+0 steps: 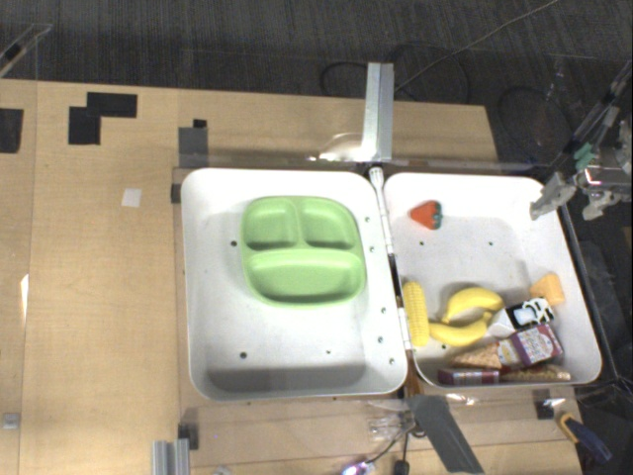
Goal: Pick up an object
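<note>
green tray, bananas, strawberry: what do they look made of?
Green tray: looks like moulded plastic, matte, one even colour with rounded compartment walls.
Bananas: probably plastic toy fruit; the yellow is uniform and smooth with a soft sheen, though real fruit cannot be ruled out.
Strawberry: likely plastic or rubber, flat red with a green cap; too small to be sure.

We see a green divided plate [302,249] lying flat in the left white bin [208,344]. Behind the bins a metal post [380,112] stands on the wooden bench [89,295], with black cables [445,52] trailing across the dark floor.
</note>
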